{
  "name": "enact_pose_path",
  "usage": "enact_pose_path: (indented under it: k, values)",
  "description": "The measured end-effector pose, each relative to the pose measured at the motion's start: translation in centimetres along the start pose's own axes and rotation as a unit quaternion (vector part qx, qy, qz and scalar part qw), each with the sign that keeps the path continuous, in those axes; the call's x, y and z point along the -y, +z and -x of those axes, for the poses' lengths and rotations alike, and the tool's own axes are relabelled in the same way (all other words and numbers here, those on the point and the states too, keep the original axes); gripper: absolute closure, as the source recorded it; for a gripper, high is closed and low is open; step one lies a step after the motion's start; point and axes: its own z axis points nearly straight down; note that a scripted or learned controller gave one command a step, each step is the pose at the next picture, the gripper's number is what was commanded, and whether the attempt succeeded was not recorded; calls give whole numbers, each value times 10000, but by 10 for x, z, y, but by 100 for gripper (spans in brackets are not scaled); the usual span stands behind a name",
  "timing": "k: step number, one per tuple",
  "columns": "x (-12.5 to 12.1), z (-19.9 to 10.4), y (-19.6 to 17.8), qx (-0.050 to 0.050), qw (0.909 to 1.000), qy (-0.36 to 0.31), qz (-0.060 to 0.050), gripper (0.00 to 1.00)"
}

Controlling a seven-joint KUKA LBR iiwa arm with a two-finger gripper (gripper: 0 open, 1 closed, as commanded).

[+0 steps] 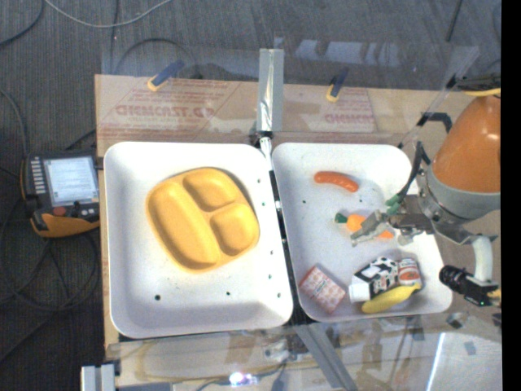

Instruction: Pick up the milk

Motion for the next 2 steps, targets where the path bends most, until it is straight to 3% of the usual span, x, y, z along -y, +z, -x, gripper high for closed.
enact_pose_path:
  k: [1,2]
  values:
    - [2,37,123,17,9756,-2196,70,0]
    - [1,37,115,10,9757,-2189,82,100]
